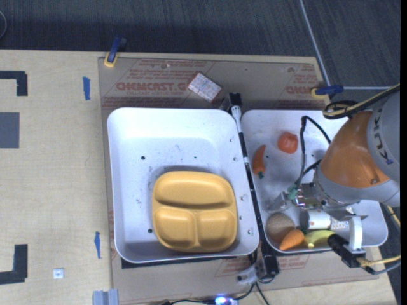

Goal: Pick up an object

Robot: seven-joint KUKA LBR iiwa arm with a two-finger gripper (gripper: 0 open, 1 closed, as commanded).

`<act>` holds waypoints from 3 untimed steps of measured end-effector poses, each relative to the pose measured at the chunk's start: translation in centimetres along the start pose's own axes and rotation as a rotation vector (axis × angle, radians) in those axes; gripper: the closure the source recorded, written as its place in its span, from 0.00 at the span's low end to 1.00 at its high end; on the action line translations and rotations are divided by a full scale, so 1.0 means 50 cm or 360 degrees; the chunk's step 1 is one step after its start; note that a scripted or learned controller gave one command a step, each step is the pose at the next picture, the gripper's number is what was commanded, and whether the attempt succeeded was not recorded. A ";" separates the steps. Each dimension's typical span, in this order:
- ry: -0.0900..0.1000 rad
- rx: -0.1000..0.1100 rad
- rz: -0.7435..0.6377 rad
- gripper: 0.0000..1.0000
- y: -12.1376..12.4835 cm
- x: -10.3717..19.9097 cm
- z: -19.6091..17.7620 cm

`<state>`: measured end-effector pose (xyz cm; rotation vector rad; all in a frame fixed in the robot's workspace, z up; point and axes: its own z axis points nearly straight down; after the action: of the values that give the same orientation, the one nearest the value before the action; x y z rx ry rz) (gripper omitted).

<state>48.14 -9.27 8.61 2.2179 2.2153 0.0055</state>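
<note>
The right bin (273, 124) holds several small items. A red round piece (287, 142) lies near its back, with an orange-red oblong piece (259, 159) by the left wall. At the front are a brown lump (278, 223), an orange carrot-like piece (292, 239) and a yellow banana-like piece (318, 237). My gripper (294, 199) is low over the front of this bin, just above and behind the brown lump. Its orange-banded wrist (353, 159) hides the bin's right part. I see nothing held in it.
The left bin (127, 138) holds a large yellow compartment tray (194, 210) at its front. A black divider (243, 151) runs between the bins. A small patterned card (204, 86) lies on the cardboard behind them. Cables (346, 108) loop above the arm.
</note>
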 end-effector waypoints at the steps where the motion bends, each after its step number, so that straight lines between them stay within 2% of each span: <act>1: 0.0001 0.0000 -0.0001 0.00 0.000 -0.001 0.000; 3: 0.0000 0.0000 0.0000 0.00 0.000 0.000 0.000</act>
<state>48.14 -9.25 8.60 2.2179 2.2153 0.0058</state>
